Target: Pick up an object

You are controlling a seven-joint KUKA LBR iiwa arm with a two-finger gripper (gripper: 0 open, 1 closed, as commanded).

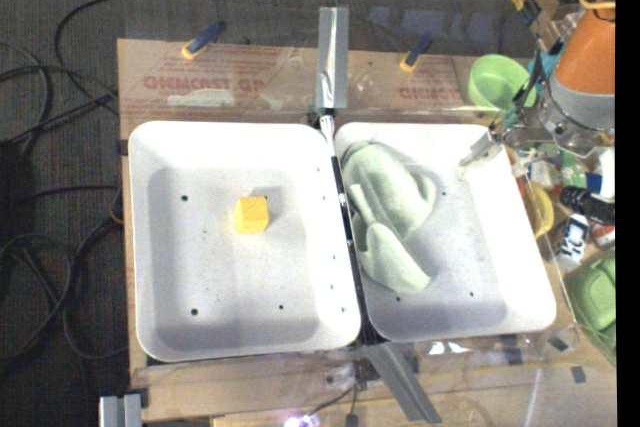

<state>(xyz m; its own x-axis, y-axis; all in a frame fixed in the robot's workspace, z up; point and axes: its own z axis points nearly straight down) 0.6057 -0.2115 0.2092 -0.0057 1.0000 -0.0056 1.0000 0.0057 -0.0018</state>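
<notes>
A small yellow cube (252,214) lies near the middle of the left white bin (160,165). A pale green, soft, crumpled object (390,210) lies in the left half of the right white bin (500,285), against the divider. The grey arm with its orange band (590,55) reaches in from the upper right. Its gripper (478,151) hangs over the right bin's far right corner, apart from the green object and with nothing seen in it.
A green bowl (497,80) sits behind the right bin. Clutter, including a yellow item (541,207) and a green object (598,297), lines the bench's right edge. Clamps (203,39) hold the back board, and a metal post (333,55) stands between the bins.
</notes>
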